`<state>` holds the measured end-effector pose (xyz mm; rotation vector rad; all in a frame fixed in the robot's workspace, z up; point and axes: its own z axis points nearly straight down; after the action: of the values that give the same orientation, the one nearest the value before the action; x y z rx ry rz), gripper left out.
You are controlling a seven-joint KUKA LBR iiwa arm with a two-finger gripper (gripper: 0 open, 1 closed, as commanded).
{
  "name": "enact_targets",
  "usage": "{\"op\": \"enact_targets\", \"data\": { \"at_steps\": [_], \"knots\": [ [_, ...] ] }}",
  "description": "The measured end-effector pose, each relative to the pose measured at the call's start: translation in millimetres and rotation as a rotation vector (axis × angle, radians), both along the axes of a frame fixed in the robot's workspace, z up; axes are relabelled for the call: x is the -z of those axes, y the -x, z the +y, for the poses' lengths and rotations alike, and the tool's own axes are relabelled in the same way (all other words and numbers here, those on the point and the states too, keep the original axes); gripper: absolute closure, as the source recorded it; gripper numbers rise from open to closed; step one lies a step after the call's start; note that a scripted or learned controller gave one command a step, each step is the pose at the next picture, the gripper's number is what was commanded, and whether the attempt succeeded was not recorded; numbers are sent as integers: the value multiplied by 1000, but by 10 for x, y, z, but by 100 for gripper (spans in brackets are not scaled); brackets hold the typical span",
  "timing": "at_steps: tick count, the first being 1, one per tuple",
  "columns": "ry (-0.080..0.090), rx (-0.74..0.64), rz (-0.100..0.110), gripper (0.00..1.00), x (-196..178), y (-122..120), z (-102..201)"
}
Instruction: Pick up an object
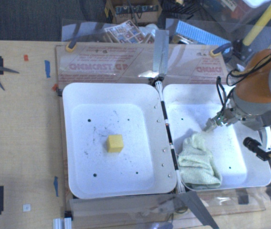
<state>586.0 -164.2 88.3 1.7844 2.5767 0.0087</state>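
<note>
Tool (212, 124) over right bin (255, 175), just at 1 o'clock of crumpled cloth (198, 160); jaw state can't tell. Yellow block (115, 143) centre of left bin (78, 104).

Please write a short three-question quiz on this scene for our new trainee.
1. True or false: the yellow block lies in the same bin as the cloth.
2. Which bin is the gripper over? A) left bin B) right bin
3. Fill in: the cloth sits against the right bin's ____ edge, near the divider.

Key:
1. False: the block is in the left bin.
2. B
3. left
</note>
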Motion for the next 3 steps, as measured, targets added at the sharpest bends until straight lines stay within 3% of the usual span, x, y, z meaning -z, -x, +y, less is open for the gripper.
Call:
{"op": "enact_targets", "data": {
  "at_steps": [1, 2, 3],
  "knots": [
    [-2, 243, 6, 100, -6, 319, -90],
    [-3, 890, -4, 100, -1, 424, 444],
    [-2, 1174, 14, 100, -39, -135, -74]
  ]
}}
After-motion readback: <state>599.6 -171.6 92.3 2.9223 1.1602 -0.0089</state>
